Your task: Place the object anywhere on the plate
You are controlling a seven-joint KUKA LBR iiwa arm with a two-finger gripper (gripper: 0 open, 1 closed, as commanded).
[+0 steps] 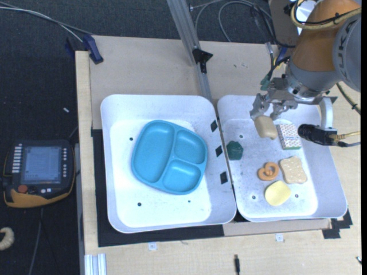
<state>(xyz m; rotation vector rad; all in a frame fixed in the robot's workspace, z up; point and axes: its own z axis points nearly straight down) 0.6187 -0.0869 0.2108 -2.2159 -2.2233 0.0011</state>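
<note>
Beige object (265,127) sits clamped between the fingers of the gripper (267,119), above the right bin (330,176); no legible writing anywhere.

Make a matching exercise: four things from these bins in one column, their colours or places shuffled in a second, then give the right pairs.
Things:
1. divided plate
2. small block near the bins' divide
3. pretzel-shaped piece
4. rounded piece at the right bin's near end

Descriptions:
A. yellow
B. blue, in the left bin
C. orange-brown, beside the cracker-like piece
D. dark green

Pairs: 1-B, 2-D, 3-C, 4-A
</note>
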